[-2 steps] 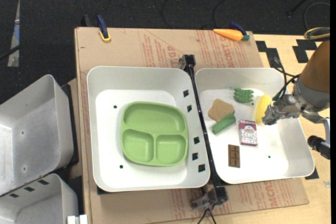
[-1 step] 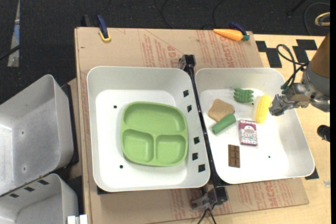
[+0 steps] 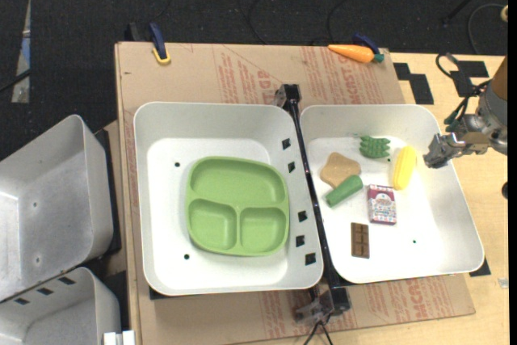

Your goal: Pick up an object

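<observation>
Overhead slanted view of table point(image 3: 242, 69) bearing two shallow white bins side by side. Left bin point(image 3: 153, 141): green divided tray point(image 3: 238, 206) lying flat at centre. Right bin point(image 3: 452, 206): six small candidate objects grouped in the far-left half. Green ridged piece point(image 3: 374, 146) farthest; yellow corn-like piece point(image 3: 403, 166) just right of it, lying lengthwise; tan bread-shaped piece point(image 3: 339, 168) to the left, touching or nearly touching green cylinder point(image 3: 345, 190) just nearer; pink carton point(image 3: 382, 204) nearer still; brown chocolate-bar piece point(image 3: 360, 240) nearest, well apart from the rest. Orange carrot point(image 3: 352, 52) outside both bins, on the far edge of the table.

Tool point(image 3: 440, 151) at the right rim of the right bin, just right of the yellow piece, nothing visible between its fingers; open or closed state not discernible at this size and angle.

Likely step: approach, grasp not yet made. Probable failure modes: rounded yellow piece rolling away under a one-sided finger contact; descent too close to the bin wall, with rim collision; closure on air after a small lateral offset; tan piece and green cylinder disturbed together, given their closeness, if targeted.
</observation>
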Controlling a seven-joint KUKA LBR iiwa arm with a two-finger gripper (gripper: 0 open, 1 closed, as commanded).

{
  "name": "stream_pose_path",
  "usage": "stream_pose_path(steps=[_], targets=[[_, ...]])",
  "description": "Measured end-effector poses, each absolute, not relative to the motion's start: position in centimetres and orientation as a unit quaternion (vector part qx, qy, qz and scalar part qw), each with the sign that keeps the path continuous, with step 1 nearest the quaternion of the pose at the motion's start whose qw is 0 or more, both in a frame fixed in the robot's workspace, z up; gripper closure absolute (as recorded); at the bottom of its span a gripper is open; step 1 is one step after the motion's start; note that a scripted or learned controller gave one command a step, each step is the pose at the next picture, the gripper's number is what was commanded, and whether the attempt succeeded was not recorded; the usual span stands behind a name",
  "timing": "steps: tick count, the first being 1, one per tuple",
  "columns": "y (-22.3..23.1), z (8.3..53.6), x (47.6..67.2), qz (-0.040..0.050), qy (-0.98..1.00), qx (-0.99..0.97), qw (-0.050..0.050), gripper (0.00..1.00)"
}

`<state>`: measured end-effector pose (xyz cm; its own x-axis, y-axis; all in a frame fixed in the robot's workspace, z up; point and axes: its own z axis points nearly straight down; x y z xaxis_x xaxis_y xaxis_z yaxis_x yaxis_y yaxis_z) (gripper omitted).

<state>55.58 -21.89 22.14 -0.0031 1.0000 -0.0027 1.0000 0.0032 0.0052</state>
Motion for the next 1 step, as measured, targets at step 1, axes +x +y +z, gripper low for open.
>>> stream_pose_path(steps=[1], targets=[[-17.1, 23.14, 56.46, 0.0013, 0.71, 0.704, 0.001, 1.0]])
